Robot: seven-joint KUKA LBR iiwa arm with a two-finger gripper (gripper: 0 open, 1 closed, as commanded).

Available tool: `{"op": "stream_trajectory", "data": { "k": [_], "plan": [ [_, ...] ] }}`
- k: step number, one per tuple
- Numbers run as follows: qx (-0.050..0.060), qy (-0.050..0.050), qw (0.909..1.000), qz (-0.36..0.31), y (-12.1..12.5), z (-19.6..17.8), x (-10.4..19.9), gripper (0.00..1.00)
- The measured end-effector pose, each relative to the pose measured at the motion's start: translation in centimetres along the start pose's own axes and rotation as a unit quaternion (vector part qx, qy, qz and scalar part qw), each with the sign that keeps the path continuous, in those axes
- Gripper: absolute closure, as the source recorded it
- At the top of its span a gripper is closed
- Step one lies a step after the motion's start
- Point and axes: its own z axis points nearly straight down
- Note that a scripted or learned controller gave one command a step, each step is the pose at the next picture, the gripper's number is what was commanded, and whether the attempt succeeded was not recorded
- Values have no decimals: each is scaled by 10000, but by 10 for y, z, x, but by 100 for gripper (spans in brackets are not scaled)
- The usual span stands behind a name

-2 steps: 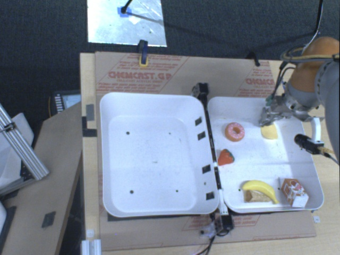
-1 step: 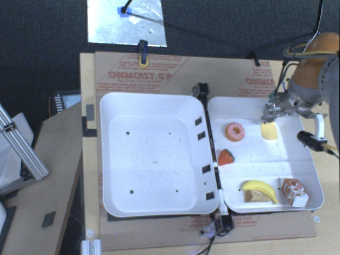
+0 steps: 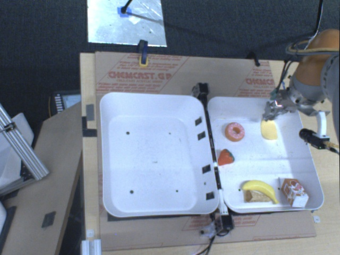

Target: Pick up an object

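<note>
Over in the right bin, toward its far side, sits the pale yellow piece, and the gripper hangs right at its far end. That yellow piece is a rounded, slightly elongated lump, its long axis running from the far wall toward the near rim, the narrower end up by the gripper. The grey arm with its orange band comes in from the right. Now the jaws: they are small and blurred against the white bin, so how far apart they stand cannot be told, nor whether they touch the yellow piece or just hover above it; nothing shows clearly between them. Just left of the yellow piece lies a pink doughnut, and nearer the divider a red strawberry. Along the near rim a banana lies crosswise over a brown slice, with a small red-and-white carton beside it in the corner. The left bin sits alongside on the bench.
</note>
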Motion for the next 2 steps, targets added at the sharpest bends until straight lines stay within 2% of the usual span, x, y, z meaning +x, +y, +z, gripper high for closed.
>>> {"op": "stream_trajectory", "data": {
  "k": [2],
  "plan": [
    [-36, -16, 10000, -29, 2, -23, 0, 100]
  ]
}}
